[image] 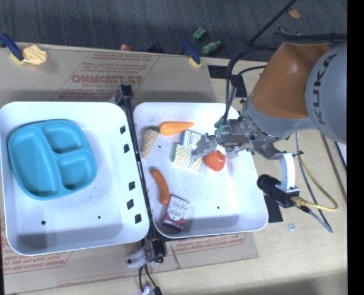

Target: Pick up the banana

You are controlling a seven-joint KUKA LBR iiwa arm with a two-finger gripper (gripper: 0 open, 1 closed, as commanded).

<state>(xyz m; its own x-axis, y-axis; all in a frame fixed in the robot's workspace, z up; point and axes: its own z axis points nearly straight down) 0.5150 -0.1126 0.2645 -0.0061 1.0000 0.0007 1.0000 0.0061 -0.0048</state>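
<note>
Pale yellow, the likeliest banana [149, 141] lies at ten o'clock in the right bin [231, 203]. The gripper [201, 147] hangs mid-bin; open or closed, I cannot tell. Best approach: travel towards nine o'clock, then descend centred.

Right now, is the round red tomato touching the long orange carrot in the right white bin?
Apart. The camera view shows a plain gap between the tomato and the carrot, which lies further back.

glossy white bins [231, 217] (plastic), matt blue tray [50, 157]
</note>
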